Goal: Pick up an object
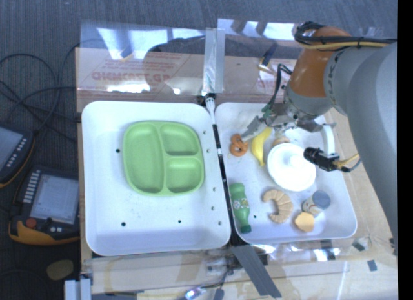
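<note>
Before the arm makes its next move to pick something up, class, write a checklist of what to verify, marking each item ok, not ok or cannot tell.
1. Pincer over the right bin, where the objects lie: ok.
2. Object within close reach: ok, the banana and the small orange ring lie just below it.
3. Object already between the fingers: cannot tell.
4. Room around the banana: not ok, the white round dish sits against it.
5. Other targets free: ok, the green bottle and croissant lie apart.
6. Green tray in the left bin, away from the arm: ok.
</note>
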`<state>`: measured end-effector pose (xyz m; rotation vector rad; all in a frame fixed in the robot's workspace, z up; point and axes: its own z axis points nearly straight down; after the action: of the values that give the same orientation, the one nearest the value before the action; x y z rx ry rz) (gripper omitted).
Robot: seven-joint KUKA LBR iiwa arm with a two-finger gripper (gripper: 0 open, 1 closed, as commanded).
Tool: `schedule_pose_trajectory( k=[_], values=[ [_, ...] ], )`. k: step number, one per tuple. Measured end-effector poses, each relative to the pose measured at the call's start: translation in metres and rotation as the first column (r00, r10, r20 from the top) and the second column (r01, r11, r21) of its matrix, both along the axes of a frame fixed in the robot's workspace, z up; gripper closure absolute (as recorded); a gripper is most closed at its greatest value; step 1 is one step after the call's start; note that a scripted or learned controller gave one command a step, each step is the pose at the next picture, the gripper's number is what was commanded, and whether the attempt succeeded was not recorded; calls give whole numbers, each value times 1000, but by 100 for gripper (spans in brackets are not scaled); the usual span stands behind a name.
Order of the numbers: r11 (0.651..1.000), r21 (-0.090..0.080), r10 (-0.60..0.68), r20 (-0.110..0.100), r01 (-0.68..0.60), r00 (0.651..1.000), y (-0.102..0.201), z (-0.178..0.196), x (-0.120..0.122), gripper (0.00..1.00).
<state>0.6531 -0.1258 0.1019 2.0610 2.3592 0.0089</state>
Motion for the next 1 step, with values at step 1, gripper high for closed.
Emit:
schedule_pose_trajectory(
  k=[1],
  values=[
    [974,0,228,-14,-228,974,13,21,15,0]
  ],
)
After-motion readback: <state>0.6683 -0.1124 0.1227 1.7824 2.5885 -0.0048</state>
